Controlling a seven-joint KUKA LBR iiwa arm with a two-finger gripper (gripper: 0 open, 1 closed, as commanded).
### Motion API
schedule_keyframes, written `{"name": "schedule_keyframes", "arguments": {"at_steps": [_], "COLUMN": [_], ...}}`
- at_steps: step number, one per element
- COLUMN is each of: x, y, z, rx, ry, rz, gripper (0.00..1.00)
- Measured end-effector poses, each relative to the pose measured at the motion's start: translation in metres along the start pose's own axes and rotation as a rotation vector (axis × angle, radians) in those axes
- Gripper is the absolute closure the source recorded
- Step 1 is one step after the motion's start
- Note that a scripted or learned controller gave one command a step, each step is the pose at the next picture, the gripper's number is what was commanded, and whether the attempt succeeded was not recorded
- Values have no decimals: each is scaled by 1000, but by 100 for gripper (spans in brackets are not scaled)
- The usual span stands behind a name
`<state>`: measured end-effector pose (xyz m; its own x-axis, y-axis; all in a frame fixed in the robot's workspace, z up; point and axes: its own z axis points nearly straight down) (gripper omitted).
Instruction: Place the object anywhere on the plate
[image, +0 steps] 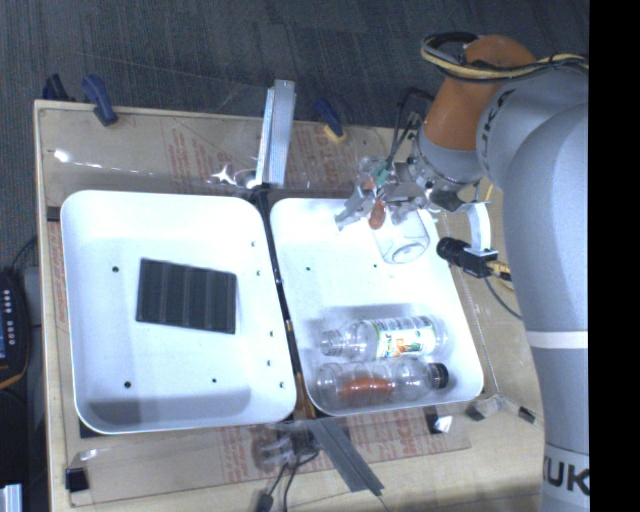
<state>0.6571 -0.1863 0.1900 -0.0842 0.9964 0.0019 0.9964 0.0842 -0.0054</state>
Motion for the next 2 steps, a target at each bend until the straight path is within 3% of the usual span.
{"name": "schedule_keyframes", "arguments": {"at_steps": [1,2], "x": [-1,62], "y": [-1,-13], "z": [-46,-60], "rx": [-2,0], "ry": [-2,-1], "rz": [157,93], "gripper": [100,100]}}
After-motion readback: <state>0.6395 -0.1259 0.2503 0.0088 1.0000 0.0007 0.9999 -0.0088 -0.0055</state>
